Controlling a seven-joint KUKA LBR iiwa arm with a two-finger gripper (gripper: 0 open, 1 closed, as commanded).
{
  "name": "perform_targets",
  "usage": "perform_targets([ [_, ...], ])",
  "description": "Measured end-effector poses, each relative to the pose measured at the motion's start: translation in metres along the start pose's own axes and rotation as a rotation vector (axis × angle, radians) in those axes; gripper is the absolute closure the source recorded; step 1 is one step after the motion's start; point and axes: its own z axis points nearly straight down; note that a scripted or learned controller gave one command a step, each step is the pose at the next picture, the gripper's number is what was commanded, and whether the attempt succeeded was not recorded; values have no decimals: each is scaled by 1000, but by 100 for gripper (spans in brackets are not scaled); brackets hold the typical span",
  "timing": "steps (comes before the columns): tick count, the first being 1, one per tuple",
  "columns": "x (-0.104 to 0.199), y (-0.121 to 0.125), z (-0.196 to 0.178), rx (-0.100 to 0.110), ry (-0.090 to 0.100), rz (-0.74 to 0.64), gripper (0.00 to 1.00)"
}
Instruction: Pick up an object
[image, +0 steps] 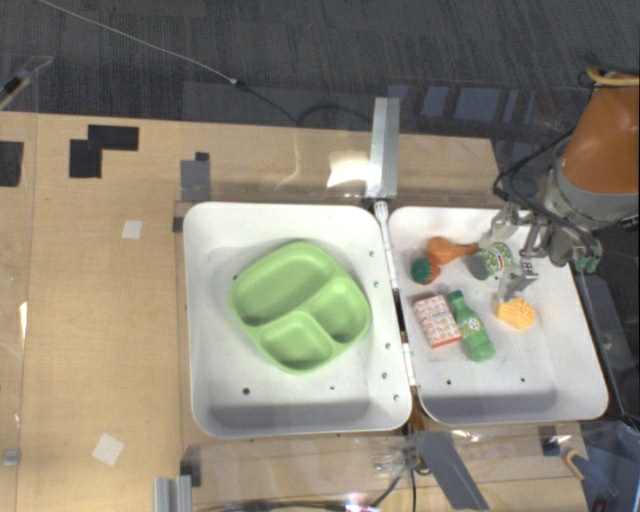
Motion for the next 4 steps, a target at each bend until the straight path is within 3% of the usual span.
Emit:
perform_targets([
  [1, 10, 43, 102, 0, -14, 311, 0],
  [2, 4, 46, 87, -2, -33, 305, 100],
  [3, -20, 175, 10, -9, -6, 412, 100],
  [4, 30, 243, -10, -4, 4, 808, 100],
])
